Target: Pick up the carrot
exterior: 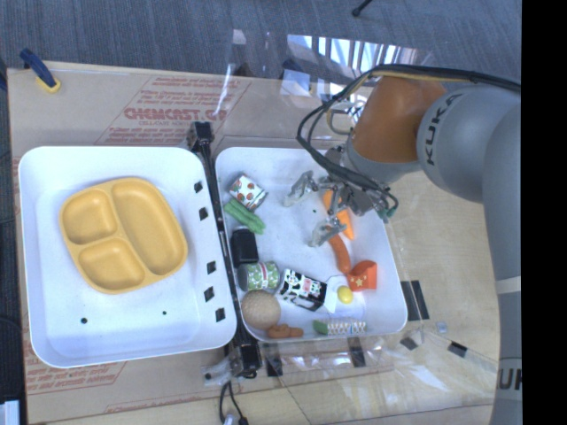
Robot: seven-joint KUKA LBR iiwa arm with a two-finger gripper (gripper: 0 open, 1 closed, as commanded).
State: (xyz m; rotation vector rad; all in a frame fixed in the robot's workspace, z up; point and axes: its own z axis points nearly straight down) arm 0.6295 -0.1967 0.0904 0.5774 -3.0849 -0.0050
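The carrot (341,248) is a slim orange piece lying in the right bin (276,162), near its right wall. Its upper end runs under the gripper body. My gripper (314,211) hangs over the bin's upper right part, reaching in from the right. Its two grey fingers are spread apart, one fingertip (301,187) up and to the left, the other (326,233) just left of the carrot's middle. Nothing is gripped between them, and the carrot lies beside the lower finger, close to the palm.
A red block (361,275) sits just below the carrot. A small can (246,191), a green pod (244,215), a black item (244,246), a spotted green can (261,275) and a cow-print carton (301,289) crowd the bin's left and bottom. The left bin holds a yellow divided plate (122,233).
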